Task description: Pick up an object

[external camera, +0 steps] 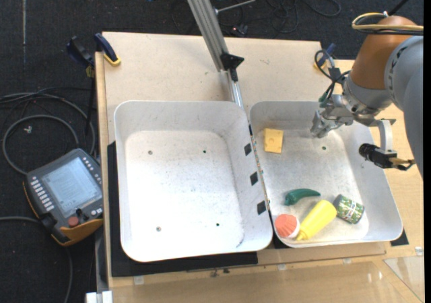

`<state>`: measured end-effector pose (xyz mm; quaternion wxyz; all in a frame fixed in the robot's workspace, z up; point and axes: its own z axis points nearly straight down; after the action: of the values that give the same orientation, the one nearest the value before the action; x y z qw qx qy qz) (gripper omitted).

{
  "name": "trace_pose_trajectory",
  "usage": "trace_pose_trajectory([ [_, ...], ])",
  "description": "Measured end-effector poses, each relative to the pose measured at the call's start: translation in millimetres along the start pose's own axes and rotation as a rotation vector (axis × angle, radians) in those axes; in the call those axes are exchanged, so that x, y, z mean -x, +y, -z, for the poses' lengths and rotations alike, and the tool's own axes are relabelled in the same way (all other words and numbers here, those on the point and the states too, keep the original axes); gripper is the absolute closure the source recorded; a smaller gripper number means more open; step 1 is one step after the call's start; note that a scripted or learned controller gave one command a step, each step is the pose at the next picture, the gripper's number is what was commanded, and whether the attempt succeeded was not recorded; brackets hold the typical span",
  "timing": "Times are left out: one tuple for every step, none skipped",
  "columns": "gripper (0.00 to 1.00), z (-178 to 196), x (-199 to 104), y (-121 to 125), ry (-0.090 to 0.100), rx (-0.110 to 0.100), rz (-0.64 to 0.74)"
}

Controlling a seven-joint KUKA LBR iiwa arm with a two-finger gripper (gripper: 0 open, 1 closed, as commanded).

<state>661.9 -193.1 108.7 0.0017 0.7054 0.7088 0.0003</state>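
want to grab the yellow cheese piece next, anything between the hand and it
Nothing visible. The hand is above the right bin's far end, and the yellow cheese piece lies alone to its left across bare bin floor.

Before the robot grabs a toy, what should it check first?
1. Toys to pick from in the right bin: ok. A yellow block, green piece, yellow bottle, red ball and green can lie there.
2. Gripper over that bin: ok, near its far edge.
3. Gripper directly above a toy: not ok; the closest, the yellow block, lies to its side.
4. Nothing held yet: cannot tell.
5. Space around the yellow block: ok, it lies alone.
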Motion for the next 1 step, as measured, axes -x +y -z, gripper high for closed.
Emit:
trace_pose_trajectory([
  [1.0, 45.7, 6.0, 0.5, -0.001, 0.004, -0.005],
])
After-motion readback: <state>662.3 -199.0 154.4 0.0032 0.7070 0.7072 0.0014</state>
